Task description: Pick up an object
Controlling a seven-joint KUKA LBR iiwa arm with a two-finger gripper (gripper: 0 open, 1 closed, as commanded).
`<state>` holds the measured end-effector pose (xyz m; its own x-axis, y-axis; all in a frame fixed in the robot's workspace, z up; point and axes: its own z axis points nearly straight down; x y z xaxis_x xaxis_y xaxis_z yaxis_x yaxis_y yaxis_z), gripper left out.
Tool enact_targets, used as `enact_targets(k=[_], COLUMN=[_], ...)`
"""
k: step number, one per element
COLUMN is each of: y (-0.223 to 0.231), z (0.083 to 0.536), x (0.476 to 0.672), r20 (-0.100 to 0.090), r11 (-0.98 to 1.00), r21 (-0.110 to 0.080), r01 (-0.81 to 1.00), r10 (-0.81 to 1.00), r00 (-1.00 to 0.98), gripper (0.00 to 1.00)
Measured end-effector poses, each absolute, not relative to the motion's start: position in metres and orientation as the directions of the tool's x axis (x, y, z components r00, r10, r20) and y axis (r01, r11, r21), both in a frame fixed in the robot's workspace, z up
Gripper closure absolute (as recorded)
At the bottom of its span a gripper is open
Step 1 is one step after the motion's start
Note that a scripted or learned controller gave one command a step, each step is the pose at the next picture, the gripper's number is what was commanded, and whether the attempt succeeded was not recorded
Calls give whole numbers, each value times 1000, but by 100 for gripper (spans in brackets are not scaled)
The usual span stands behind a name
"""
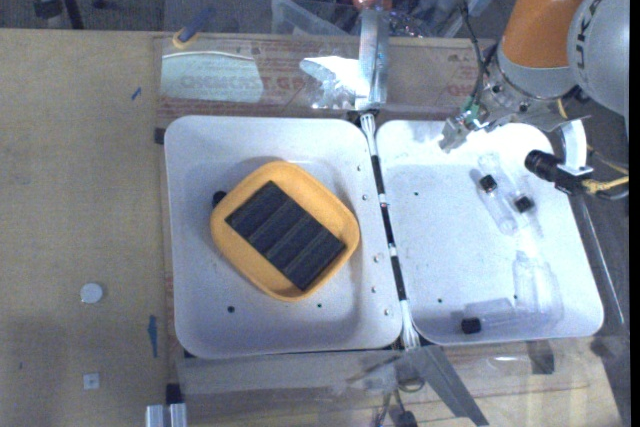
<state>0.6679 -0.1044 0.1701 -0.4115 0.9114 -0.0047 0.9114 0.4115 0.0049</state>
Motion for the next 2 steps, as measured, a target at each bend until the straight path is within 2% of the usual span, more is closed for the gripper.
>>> enact_targets(k=[1, 2], y=[-144, -145], z=[89, 100], x=[611, 613], r20=[-6, -8], r11=[489, 488], r21=[7, 11], r01=[872, 873], r10=[872, 873], r00=[-489, -488], gripper=[0, 100])
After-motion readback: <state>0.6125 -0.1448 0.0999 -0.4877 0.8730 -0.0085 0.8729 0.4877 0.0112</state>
